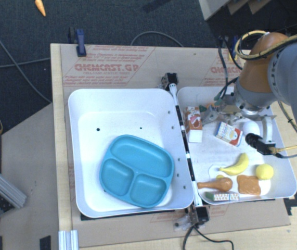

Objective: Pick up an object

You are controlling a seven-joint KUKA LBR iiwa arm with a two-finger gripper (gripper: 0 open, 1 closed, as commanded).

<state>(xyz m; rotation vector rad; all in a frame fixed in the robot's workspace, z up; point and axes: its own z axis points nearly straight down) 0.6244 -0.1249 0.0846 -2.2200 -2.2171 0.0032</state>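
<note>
Several toy foods lie in the right bin. A red and white carton rests by its left wall, and a smaller red and white box lies near the middle. Toward the front are a banana, a yellow lemon, a brown drumstick and an orange-brown piece. My gripper hangs low over the back of this bin, just above the smaller box and right of the carton. The wrist and its fittings hide the tip.
The left bin holds a blue divided plate. A black clamp sits between the bins at the back. Cables trail from the wrist across the right bin's right side. The grey arm overhangs the right bin's back corner.
</note>
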